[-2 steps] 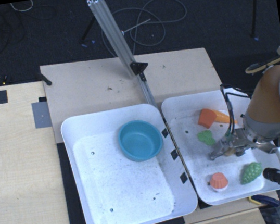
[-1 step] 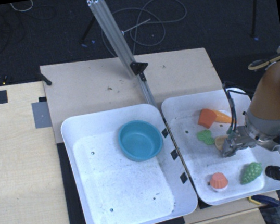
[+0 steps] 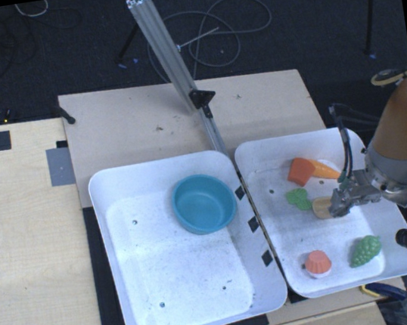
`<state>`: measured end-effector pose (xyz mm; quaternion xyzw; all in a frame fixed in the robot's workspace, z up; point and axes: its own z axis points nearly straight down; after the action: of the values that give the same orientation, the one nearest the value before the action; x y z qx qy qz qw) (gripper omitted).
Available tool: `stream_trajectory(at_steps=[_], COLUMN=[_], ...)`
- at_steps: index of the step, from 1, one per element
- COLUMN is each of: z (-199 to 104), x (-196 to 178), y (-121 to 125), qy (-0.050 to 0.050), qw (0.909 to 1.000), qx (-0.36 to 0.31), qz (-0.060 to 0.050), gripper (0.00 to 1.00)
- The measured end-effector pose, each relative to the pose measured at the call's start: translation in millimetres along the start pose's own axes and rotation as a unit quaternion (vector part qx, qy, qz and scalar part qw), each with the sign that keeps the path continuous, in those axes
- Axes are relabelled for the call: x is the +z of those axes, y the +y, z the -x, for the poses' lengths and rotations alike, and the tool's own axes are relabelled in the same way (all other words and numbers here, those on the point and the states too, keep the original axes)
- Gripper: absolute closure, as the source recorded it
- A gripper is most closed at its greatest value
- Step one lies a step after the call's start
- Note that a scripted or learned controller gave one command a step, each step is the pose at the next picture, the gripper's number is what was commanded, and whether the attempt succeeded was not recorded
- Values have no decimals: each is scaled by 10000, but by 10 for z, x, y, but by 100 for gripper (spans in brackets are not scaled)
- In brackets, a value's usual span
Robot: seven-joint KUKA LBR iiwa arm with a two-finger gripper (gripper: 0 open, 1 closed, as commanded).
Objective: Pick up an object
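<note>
The right bin [image 3: 280,260] holds an orange block [image 3: 301,171], a small green piece [image 3: 298,199], a tan round piece [image 3: 321,208], a red-orange ridged object [image 3: 318,263] and a green grape-like cluster [image 3: 364,250]. My gripper [image 3: 340,205] is low in this bin, right at the tan piece's right edge, just below a thin orange wedge [image 3: 326,172]. Whether anything sits between its tips is hidden by the wrist. A blue bowl [image 3: 204,203] rests in the left bin [image 3: 156,295], near its upper right corner.
A grey aluminium rail [image 3: 172,63] slants from the top down to the gap between the bins. Black clips [image 3: 253,223] line the divide. The arm's orange band [image 3: 401,127] hangs over the right bin's right rim. Cables lie on the dark floor behind.
</note>
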<state>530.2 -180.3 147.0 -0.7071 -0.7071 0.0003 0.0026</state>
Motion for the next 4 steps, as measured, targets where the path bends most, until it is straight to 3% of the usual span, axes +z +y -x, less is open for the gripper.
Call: stream_trajectory(at_steps=[2, 4], z=[-9, -1033], x=[-815, -638], y=[80, 248], qy=[-5, 12], qw=[10000, 10000], qx=[-19, -12], qz=[-4, -63], gripper=[100, 100])
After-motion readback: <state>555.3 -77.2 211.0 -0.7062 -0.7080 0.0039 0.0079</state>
